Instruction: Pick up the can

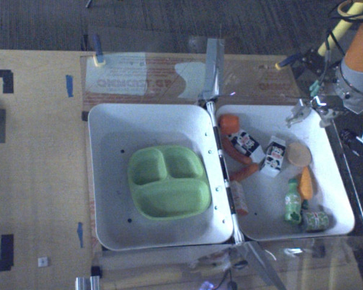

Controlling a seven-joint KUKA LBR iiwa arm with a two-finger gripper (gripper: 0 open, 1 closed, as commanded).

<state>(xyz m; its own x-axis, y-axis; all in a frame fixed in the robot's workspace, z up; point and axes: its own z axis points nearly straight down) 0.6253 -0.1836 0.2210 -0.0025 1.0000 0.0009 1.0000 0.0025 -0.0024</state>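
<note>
can (315, 220) lies in right bin (342, 189) front corner, jaws (310, 112) above far rim, spread, holding nothing

Mirrored lettering on clear panel (128, 82) behind bins; not legible.

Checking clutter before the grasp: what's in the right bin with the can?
Can near corner, green bottle beside it, carrot, two milk cartons. Can't see under them.

We saw a green divided plate (168, 182) in a white bin (103, 132), two black-and-white cartons (273, 156), an orange carrot (306, 183) and a green bottle (293, 202).
</note>
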